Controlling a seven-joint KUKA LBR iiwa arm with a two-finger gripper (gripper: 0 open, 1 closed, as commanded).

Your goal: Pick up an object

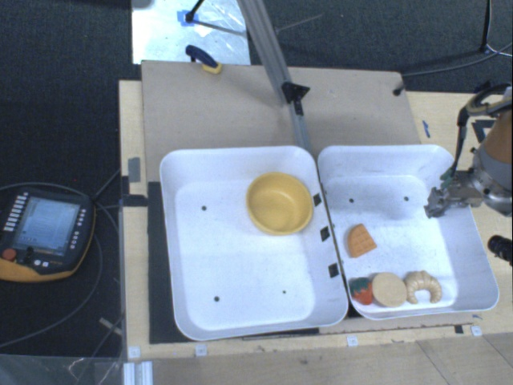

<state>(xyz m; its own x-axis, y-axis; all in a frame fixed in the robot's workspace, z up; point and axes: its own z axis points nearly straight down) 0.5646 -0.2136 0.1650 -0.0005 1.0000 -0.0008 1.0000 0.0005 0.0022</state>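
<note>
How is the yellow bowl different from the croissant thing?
The yellow bowl sits in the left bin; the croissant lies in the right bin. The bowl is round and hollow, while the croissant is curved like a crescent. The bowl looks much bigger and sits alone, but the croissant lies beside a round beige piece. Both rest on white bin floors.

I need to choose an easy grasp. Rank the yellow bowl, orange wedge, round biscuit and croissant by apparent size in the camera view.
1. Yellow bowl, clearly largest.
2. Round biscuit and croissant: too alike to rank.
3. Orange wedge, slightly smaller.
</note>
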